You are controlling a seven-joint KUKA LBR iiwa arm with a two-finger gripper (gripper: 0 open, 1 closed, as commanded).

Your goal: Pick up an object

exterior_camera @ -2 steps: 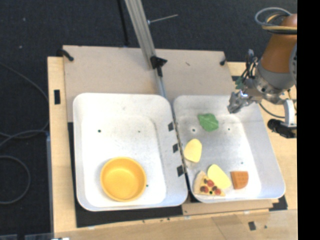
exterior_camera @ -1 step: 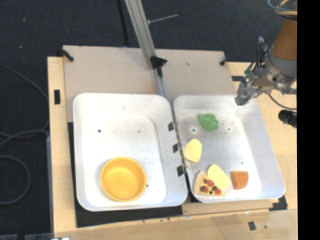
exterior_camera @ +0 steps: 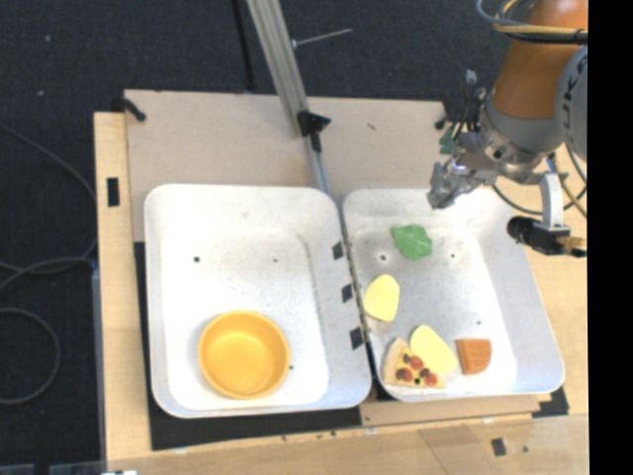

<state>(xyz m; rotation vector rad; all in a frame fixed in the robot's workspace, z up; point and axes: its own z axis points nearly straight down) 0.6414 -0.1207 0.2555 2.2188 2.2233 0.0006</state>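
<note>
Green leafy toy (exterior_camera: 411,240) lying in right bin (exterior_camera: 514,265), just below and left of gripper (exterior_camera: 442,192); yellow pieces, pizza slice (exterior_camera: 410,368), orange block (exterior_camera: 474,355) farther down. Jaw state: cannot tell. No legible writing.

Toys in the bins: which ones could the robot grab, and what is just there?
For the job:
gripper
green toy
yellow piece
pizza slice
yellow wedge
orange block
yellow bowl

Just there:
left bin
right bin
metal pole
</note>
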